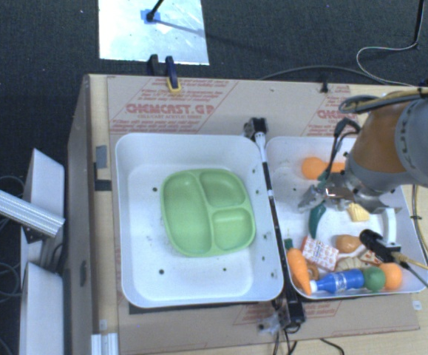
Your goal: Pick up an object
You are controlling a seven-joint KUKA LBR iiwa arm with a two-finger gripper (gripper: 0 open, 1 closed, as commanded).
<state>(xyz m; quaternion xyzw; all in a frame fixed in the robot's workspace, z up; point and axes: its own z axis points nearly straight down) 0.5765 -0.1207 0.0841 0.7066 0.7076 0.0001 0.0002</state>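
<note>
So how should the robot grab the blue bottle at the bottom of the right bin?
Probably across its middle, coming straight down from above. The blue bottle lies on its side along the near wall of the right bin, so its round body faces up. A carrot and a green ball crowd its ends, leaving the middle easiest.

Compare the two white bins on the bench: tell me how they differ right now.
The left bin bears one thing, a green divided plate lying flat; the right bin bears many small things, among them a carrot and a blue bottle. The gripper is over the right bin, not the left bin. Both are shallow, white and set side by side.
</note>
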